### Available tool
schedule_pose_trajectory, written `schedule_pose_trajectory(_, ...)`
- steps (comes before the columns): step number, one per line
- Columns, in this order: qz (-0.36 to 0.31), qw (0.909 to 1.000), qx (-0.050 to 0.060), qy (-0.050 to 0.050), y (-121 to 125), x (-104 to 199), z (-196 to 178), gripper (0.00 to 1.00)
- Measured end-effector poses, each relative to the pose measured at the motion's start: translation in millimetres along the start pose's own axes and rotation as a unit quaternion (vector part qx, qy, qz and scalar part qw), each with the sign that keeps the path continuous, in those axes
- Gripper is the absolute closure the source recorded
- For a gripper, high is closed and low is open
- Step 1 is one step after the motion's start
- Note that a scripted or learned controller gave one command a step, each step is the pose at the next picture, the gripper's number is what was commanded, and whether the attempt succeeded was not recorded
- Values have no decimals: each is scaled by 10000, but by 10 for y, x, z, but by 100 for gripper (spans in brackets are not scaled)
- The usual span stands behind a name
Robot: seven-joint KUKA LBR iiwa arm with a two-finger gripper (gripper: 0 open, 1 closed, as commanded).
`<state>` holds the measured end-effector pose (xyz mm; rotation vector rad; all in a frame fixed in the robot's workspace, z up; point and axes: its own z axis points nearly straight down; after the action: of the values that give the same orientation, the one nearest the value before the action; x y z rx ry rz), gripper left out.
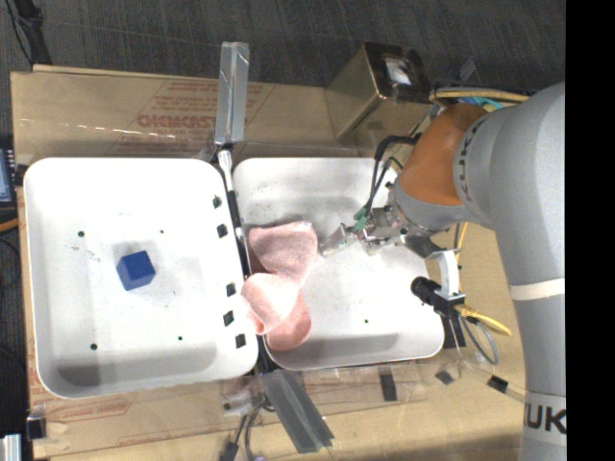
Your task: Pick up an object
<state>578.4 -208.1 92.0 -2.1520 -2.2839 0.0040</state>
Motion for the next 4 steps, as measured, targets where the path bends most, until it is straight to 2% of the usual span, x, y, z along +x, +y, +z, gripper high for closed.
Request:
schedule_pose_trajectory(1, -13, 10000, 8, 1, 5, 5, -102, 100)
schedule_pose_trajectory(2, -14, 10000, 9, -1, 4, 4, -101, 0)
schedule_pose_trajectory(3, -709, 9975, -18, -7, 417, 678, -3, 0)
schedule_pose_trajectory(4, -1313, 9913, -29, -18, 610, 1070, -14, 0)
